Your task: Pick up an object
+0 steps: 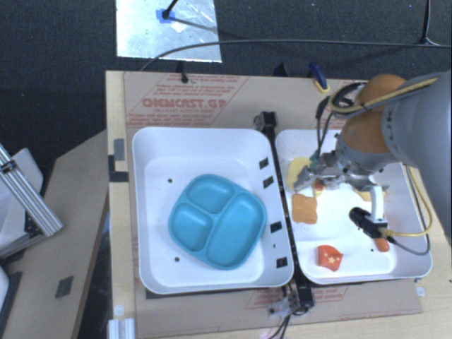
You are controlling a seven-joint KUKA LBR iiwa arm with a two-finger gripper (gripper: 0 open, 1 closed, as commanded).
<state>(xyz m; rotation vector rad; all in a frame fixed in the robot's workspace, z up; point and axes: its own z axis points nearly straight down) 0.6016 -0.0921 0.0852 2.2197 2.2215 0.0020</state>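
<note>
Landmark: right bin, on the surface beside the left bin.
Red piece: near front wall, loose, probably awaiting a pick.
Orange block: further back, just below gripper, likeliest target.
Gripper: lowered toward back-left area; grip state impossible to tell.
Yellow piece: behind gripper.
Blue tray: in left bin, apart.

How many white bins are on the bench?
2. The left bin holds a blue divided plate. The right bin sits beside it, under the arm, with small food pieces inside.
</note>
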